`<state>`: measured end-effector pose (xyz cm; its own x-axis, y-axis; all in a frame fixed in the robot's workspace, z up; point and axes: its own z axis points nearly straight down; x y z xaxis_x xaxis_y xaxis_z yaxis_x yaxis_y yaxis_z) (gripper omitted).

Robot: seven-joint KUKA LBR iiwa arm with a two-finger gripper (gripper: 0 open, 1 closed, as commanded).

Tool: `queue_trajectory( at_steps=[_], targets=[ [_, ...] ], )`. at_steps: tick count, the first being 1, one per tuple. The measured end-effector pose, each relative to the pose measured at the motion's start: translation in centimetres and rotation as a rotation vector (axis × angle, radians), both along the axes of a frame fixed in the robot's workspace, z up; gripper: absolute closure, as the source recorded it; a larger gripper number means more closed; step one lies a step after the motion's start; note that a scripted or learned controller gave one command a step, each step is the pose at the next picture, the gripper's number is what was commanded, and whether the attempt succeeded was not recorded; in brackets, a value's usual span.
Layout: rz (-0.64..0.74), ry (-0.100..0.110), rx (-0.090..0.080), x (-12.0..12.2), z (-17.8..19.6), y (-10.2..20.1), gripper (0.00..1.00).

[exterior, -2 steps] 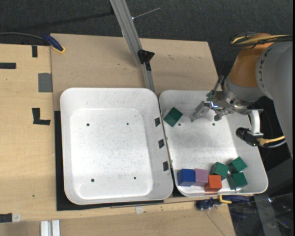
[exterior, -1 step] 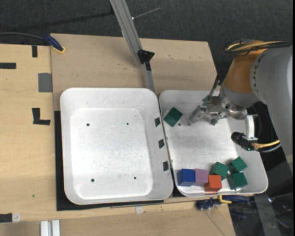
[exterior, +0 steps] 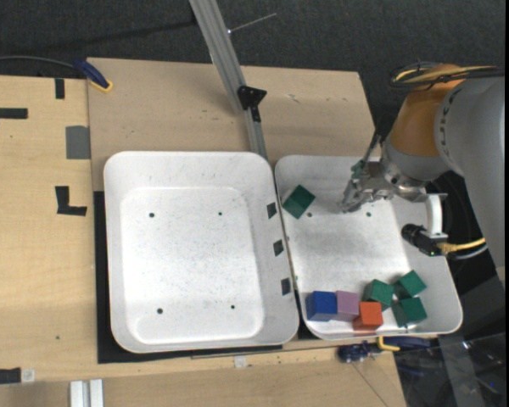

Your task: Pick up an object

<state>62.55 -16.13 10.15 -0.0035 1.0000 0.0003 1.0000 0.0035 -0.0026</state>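
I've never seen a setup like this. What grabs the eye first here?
Probably the big grey arm with its orange band, reaching in from the right, its claw low over the right bin. Then the colored blocks: one green cube sits alone near the claw, while a cluster crowds that bin's near edge.

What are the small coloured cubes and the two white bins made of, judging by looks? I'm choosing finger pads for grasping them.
The small coloured cubes, like the lone green cube, look like painted wood or foam: matte, flat colour, no glare. That stays uncertain. The two shallow white bins, left and right, look like moulded plastic: smooth rounded rims, speckled scuffed floors.
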Motion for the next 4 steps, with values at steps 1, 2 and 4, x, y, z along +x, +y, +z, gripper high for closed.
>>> queue_trajectory(
  at_steps=[1, 2, 4],
  targets=[
    [-0.002, -0.006, -0.001, 0.6, 5.2, 0.0, 1.00],
    [-0.002, -0.007, -0.001, 1.0, 9.5, 0.2, 1.00],
    [0.002, -0.002, 0.000, 0.0, 16.1, 5.5, 1.00]
  ],
)
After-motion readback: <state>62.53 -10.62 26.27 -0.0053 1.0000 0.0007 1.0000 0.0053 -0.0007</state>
